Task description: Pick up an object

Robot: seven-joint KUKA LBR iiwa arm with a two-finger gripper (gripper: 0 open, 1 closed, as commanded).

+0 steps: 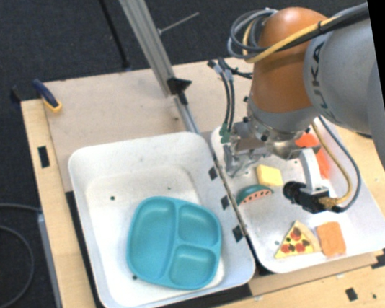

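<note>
A yellow block (270,174) lies in the right bin (369,226), just right of the gripper (233,159), whose grip I cannot tell. Below the gripper sit a pizza slice (295,240) and orange block (331,239). Left, a teal tray (174,242) fills the left bin (134,155) on a wooden bench (103,102) over dark floor.

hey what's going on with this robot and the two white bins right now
A grey and orange robot arm reaches over the right bin, its end effector low near that bin's left edge. Toy food lies around it: a yellow block, a watermelon slice, a pizza slice and an orange piece. Nothing visibly sits in its grasp yet. The left bin holds a teal divided plate.
</note>
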